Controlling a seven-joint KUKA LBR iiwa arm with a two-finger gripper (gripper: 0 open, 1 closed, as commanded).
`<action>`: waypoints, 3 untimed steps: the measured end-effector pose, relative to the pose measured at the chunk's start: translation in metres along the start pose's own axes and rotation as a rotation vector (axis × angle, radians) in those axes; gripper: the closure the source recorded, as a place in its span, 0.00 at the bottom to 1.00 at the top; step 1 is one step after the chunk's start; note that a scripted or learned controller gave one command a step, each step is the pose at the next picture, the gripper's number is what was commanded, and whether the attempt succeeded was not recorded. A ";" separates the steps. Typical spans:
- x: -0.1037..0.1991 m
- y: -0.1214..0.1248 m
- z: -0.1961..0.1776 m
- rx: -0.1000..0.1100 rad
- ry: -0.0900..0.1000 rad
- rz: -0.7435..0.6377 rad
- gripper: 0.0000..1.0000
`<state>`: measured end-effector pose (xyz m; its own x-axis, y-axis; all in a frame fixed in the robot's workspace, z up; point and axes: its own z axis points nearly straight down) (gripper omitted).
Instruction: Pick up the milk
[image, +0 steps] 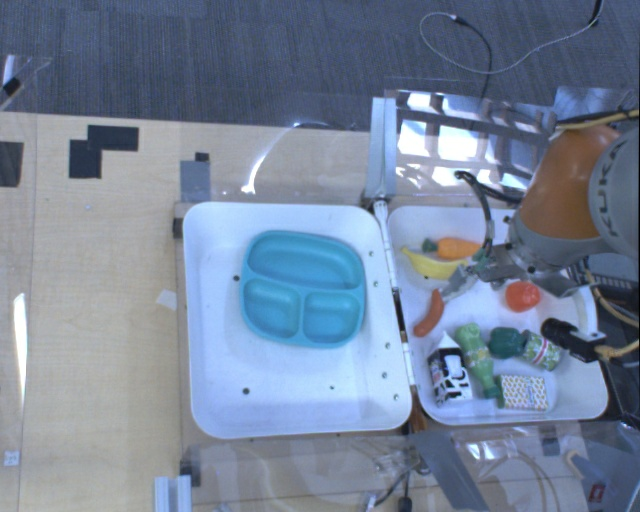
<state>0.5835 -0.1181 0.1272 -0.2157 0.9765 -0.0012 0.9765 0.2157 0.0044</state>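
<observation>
The milk (450, 377) is a small carton with black and white cow patches. It stands in the right bin (590, 405), near the bin's front left corner. My gripper (467, 279) hangs over the back half of the same bin, between the banana (430, 264) and the red sausage (429, 313). It is well behind the milk and apart from it. Nothing shows in its grasp.
A carrot (458, 247), a tomato (522, 295), two green bottles (476, 353) (522, 344) and a patterned packet (524, 392) lie around the milk in the right bin. The left bin (215, 400) holds a blue divided plate (303, 287).
</observation>
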 end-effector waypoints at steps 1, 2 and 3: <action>0.041 -0.053 0.037 -0.012 -0.004 0.172 0.00; 0.044 -0.081 0.036 -0.021 -0.008 -0.051 0.00; 0.043 -0.076 0.022 -0.036 -0.013 -0.051 1.00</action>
<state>0.5004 -0.0924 0.1050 -0.2650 0.9641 -0.0158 0.9633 0.2654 0.0398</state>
